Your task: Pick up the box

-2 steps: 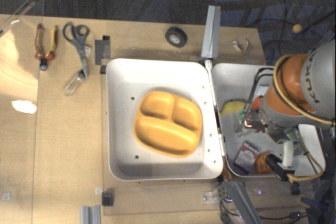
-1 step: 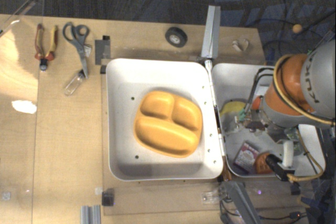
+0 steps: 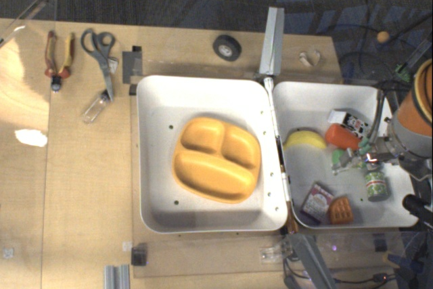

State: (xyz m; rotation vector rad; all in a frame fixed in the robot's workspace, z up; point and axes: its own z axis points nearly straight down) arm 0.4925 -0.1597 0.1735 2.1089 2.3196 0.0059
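One box (image 3: 316,201) near right bin's (image 3: 298,95) front edge, gripper (image 3: 352,160) above, grip unclear

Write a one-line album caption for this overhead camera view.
Robot arm reaches into the right bin of small items, including a purple box; a yellow mould sits in the left bin.

The wooden bench (image 3: 74,199) bears two white bins: the left bin (image 3: 155,145) and, touching it, the right bin (image 3: 298,101). Beyond the left bin lie scissors (image 3: 101,54), pliers (image 3: 57,57) and a tape roll (image 3: 227,47).
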